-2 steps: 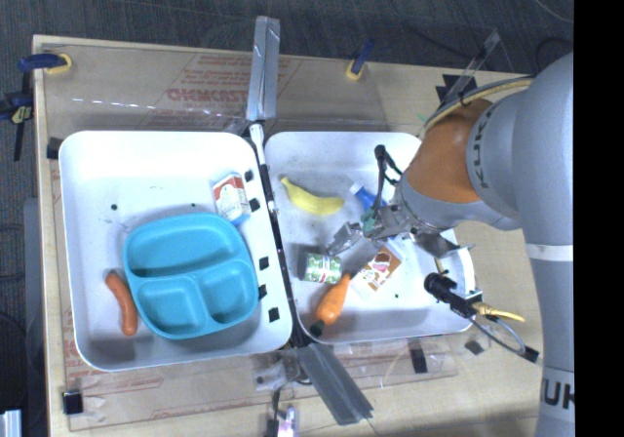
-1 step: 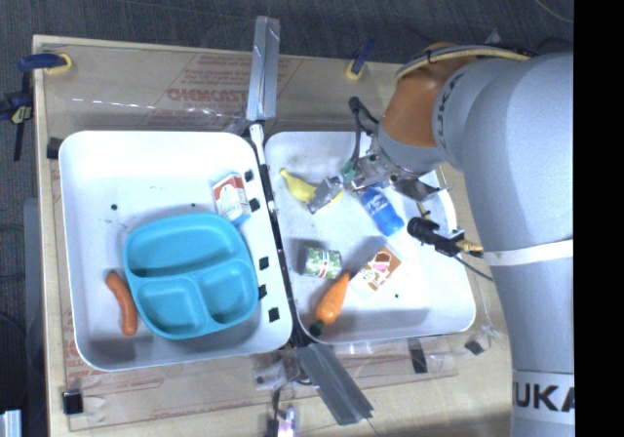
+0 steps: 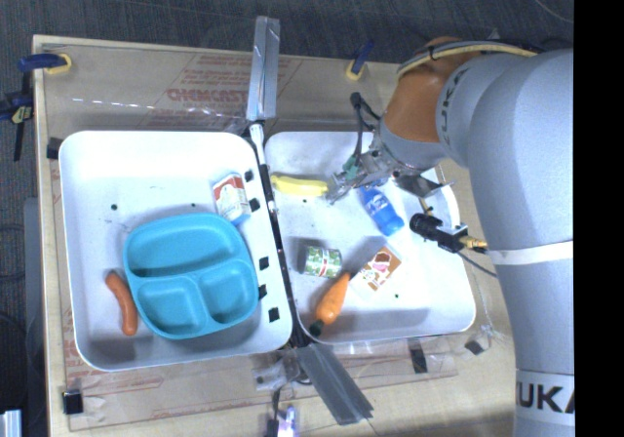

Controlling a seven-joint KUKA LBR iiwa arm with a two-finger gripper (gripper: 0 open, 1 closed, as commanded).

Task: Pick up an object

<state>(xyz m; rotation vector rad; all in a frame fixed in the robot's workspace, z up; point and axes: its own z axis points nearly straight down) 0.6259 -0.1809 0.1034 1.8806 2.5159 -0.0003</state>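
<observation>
The bench [image 3: 146, 84] is a pale board with red printing under a clear sheet, clamped at its far edge with blue clips, and dark grey carpet-like floor lies beyond it. On it sit two shallow white bins side by side, the left bin [image 3: 88, 162] and the right bin [image 3: 444, 313], their inner walls touching along a seam with black clips. Nearest the front edge of the left bin, a blue divided tray [image 3: 190, 274] lies flat, and an orange-red sausage [image 3: 123, 301] lies just beside the tray's left rim, its long axis running near to far. At the front of the right bin, close to the seam, a carrot [image 3: 332, 298] lies at a slant, its thick end toward the front-left corner and its narrow end pointing toward the far right. Just beside it is a small brown and white packet [image 3: 379, 268], and a green can [image 3: 320, 260] lies on its side a little farther in. Farther back a blue bottle [image 3: 380, 210] lies tilted, long axis running from far-left to near-right. A small red and white carton [image 3: 230, 197] stands against the left bin's right wall. A banana [image 3: 298, 186] lies near the right bin's far-left corner, long axis across the bin. The gripper [image 3: 349, 178] hangs just beside the banana's right end; whether its fingers are apart or together cannot be told.
</observation>
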